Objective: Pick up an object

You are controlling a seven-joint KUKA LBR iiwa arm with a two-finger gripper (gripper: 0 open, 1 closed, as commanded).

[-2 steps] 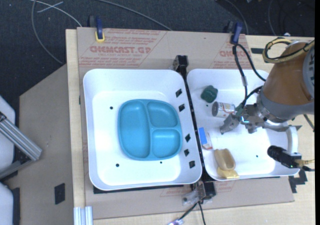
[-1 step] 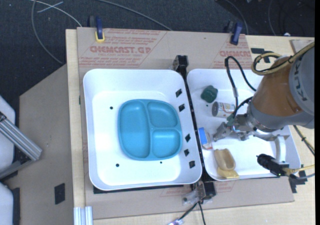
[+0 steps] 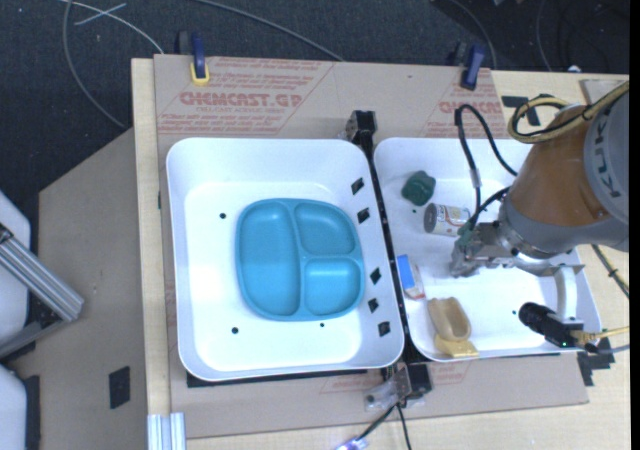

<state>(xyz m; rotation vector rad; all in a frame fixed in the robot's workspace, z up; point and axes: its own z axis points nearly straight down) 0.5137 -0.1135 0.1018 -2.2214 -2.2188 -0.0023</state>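
Both white bins (image 3: 190,238) under me look like smooth, slightly glossy plastic, as does the blue divided tray (image 3: 298,258). My bench board (image 3: 250,93) is matt and woody, and my orange band (image 3: 560,173) perhaps satin metal.

Green cap (image 3: 419,186), small jar (image 3: 445,217), right bin (image 3: 500,150)

Cardboard-covered bench (image 3: 260,98), two shallow white bins side by side on it, left bin (image 3: 190,238) toward its left edge, right bin (image 3: 500,323) toward its right edge, blue clamps (image 3: 200,60) at the far edge
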